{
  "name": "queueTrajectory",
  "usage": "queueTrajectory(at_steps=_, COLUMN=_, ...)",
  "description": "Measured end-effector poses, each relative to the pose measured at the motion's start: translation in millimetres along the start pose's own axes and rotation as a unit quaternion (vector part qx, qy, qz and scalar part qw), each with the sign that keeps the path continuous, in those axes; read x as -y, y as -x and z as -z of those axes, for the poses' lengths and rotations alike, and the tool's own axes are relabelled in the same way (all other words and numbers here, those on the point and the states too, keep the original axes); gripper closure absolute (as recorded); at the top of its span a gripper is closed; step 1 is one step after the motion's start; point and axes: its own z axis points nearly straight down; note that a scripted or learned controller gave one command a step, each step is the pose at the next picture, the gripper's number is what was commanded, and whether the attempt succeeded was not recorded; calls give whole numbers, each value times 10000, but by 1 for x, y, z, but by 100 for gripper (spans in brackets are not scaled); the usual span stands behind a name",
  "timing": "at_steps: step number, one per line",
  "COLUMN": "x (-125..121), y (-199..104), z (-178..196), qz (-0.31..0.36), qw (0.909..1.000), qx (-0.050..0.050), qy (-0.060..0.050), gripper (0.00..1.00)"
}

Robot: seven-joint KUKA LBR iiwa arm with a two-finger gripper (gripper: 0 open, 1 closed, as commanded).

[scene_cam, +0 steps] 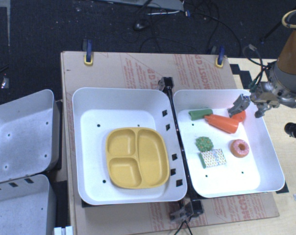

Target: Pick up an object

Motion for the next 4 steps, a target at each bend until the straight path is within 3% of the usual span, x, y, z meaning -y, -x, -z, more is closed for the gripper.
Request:
queueTrajectory(at_steps=1, x=-2, y=0, z=7, qz=15, qw=10000, qx=13, qy=61, gripper=0)
queueTrajectory(at_steps=2, x=-12, y=1, z=-43, qz=10, qw=10000, qx=8, qy=41, gripper=0)
queueTrajectory(at_steps=4, x=-9, y=-1, z=-157, qz=5, qw=10000, qx=5, qy=42, gripper=0)
